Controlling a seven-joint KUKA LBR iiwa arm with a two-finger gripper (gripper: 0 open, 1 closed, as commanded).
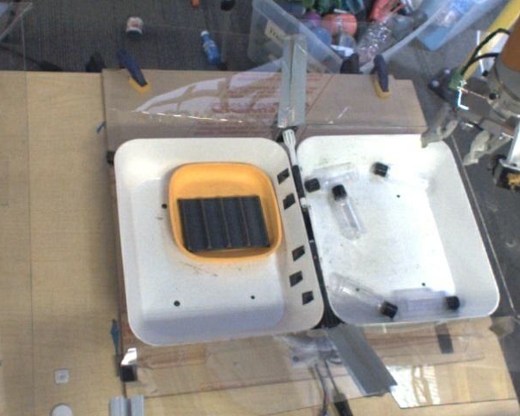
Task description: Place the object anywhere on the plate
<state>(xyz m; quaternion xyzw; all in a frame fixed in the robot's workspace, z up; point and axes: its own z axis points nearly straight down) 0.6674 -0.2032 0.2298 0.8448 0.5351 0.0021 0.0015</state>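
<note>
Orange plate (pixel 225 180) is sitting in the left bin (pixel 147 302), and a dark ribbed object (pixel 224 224) is lying flat on it, filling most of the plate's middle. Just beside it, the right bin (pixel 468 232) is holding several clear tubes with black caps: one tube (pixel 345 211) is lying near the bin's upper middle, another (pixel 328 178) is resting close to the divider, and two more (pixel 364 297) (pixel 425 302) are lying along the near edge. A small black cap (pixel 380 170) is sitting apart near the far wall. Black clips (pixel 296 254) are lining the seam between the bins. The arm's gripper (pixel 494 137) is hanging at the right edge, over the right bin's far right corner and well apart from the plate; whether its jaws are open or closed cannot be told. Behind the wooden counter (pixel 35 189), a clear tub (pixel 364 16) of colourful items is standing on the floor.
</note>
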